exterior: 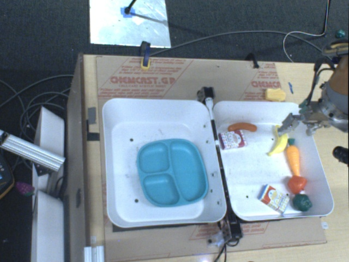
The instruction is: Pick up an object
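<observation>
Two white bins are set side by side on the worktop [163, 72]. In the left bin [117, 119] a blue plate [172, 172] with three parts is laid flat in the middle.

In the right bin [248, 201] many small toys are spread out. A little sausage [242, 127] is seen near the top, and a red and white pack [233, 140] is placed just below it, close to the wall between the bins. A yellow banana [280, 144] is laid further right. An orange carrot [294, 160] is set just beside the banana, with a red tomato [297, 184] touching its lower end. A dark green ball-like toy [302, 202] is found in the bottom corner, and a small box [274, 198] is placed just to its left.

A yellow piece [276, 95] is left on the worktop above the right bin.

The claw [293, 121] is held over the top right of the right bin, just above the banana. Whether its fingers are apart or together cannot be told. Nothing is seen held in it.
</observation>
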`<state>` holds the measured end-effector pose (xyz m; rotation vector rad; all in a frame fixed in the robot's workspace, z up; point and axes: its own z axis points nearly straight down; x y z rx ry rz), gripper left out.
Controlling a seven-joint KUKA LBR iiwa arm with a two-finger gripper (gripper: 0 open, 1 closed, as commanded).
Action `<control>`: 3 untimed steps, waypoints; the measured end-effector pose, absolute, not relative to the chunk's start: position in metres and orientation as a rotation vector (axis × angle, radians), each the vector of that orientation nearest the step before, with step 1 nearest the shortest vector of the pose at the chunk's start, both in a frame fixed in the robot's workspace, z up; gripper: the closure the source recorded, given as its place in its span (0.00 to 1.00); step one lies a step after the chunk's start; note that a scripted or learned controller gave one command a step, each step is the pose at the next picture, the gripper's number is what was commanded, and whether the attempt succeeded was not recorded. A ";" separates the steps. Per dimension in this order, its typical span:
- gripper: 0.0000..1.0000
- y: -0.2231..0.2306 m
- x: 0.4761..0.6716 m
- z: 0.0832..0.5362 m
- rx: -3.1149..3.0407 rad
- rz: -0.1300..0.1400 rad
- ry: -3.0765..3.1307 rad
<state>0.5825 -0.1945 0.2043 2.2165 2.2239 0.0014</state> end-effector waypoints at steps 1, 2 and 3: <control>0.00 -0.204 0.613 0.088 2.209 0.012 2.226; 0.00 -0.202 0.573 0.088 2.210 0.016 2.229; 0.00 -0.206 0.671 0.129 2.210 0.006 2.223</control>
